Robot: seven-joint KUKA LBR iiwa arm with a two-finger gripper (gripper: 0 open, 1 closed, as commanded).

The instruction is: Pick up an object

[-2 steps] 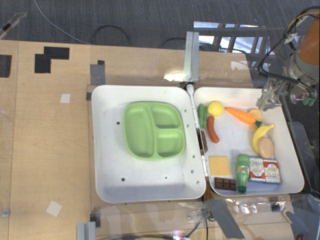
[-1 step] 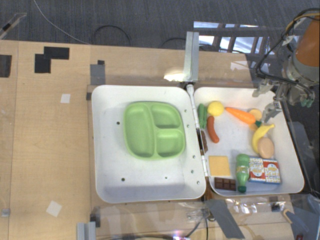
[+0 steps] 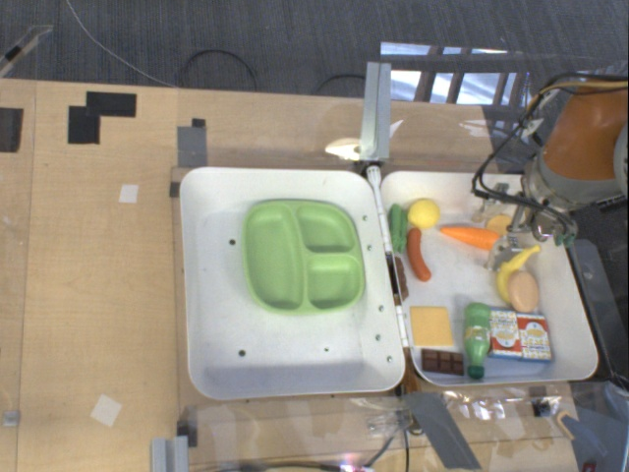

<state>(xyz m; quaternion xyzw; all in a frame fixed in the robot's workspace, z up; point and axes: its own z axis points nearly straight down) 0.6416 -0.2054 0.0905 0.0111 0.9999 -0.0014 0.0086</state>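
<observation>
The claw (image 3: pixel 515 241) hung low in the right bin (image 3: pixel 587 362); whether it was spread, I cannot tell. A carrot (image 3: pixel 468 234) lay just beside it, a banana (image 3: pixel 510 270) and an egg (image 3: pixel 525 290) just below.

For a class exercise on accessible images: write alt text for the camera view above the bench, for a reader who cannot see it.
A grey and orange robot arm lowers its gripper over the right bin, crowded with toy food: a carrot, banana, lemon, sausage and green bottle. The left bin holds a green divided plate.
</observation>
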